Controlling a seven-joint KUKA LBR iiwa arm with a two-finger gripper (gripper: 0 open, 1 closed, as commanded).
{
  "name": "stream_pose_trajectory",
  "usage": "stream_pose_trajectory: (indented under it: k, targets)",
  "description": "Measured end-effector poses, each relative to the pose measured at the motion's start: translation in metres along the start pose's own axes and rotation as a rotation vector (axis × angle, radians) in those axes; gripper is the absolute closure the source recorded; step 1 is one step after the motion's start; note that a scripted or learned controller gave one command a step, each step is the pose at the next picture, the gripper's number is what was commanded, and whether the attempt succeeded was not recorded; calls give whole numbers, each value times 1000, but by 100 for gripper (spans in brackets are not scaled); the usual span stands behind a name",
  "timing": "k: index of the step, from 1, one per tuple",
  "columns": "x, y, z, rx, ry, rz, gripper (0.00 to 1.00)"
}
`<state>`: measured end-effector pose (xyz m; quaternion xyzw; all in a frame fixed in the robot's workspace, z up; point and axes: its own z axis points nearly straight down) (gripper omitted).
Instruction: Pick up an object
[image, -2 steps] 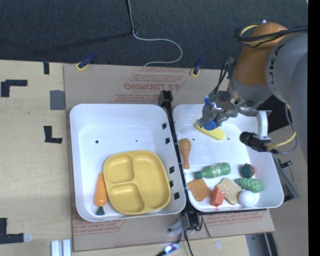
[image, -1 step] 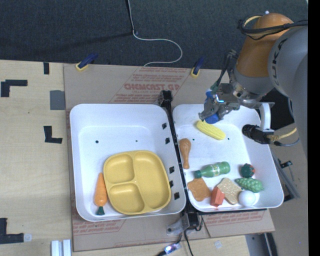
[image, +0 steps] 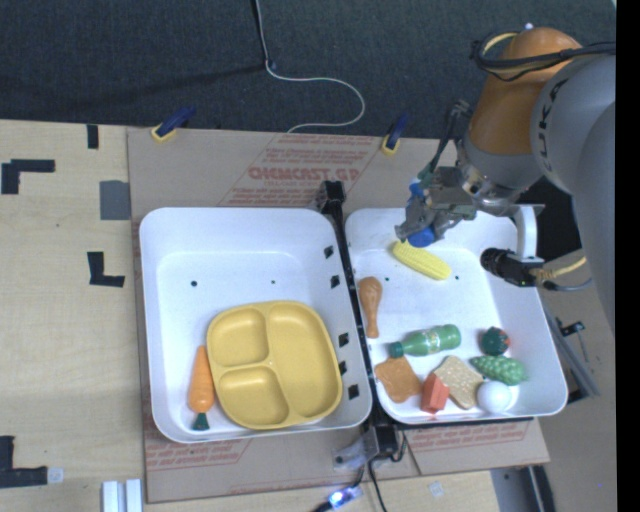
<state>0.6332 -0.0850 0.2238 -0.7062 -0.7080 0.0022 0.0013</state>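
The gripper (image: 421, 228) hangs over the far part of the right bin (image: 530, 400), just above the yellow corn cob (image: 421, 262); a small blue object (image: 422, 237) sits at its tip, and its grip cannot be judged. The left bin (image: 165, 240) holds a yellow divided plate (image: 272, 362) and a carrot (image: 200, 385).

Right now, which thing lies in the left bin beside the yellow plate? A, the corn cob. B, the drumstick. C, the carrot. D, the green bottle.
C: the carrot lies against the left rim of the yellow plate in the left bin.
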Motion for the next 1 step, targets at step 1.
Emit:
stream_pose_trajectory:
  k: [1]
  targets:
    - [2,-9,13,2,0,1,100]
